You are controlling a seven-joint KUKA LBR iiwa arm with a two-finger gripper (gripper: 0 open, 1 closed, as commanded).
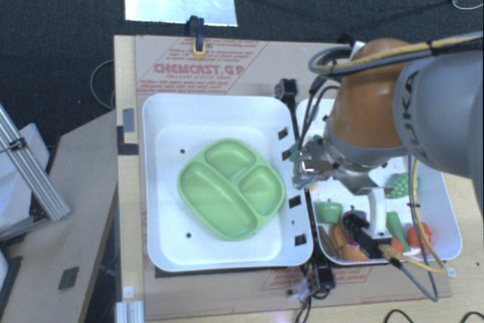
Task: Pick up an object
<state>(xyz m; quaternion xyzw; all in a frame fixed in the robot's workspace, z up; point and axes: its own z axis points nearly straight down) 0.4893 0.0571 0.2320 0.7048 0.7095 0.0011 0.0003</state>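
Arm [393, 110] overhangs right bin's [452, 238] left edge.

Two white bins [162, 185], one green plate [231, 189]

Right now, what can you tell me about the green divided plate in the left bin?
The green divided plate is pale green, looks like smooth plastic, with rounded corners and three compartments: one long one and two smaller ones. All three hold nothing. It lies flat and right side up, turned at a slant, near the middle of the left white bin. It touches only the bin floor, apart from the bin walls and from the arm.
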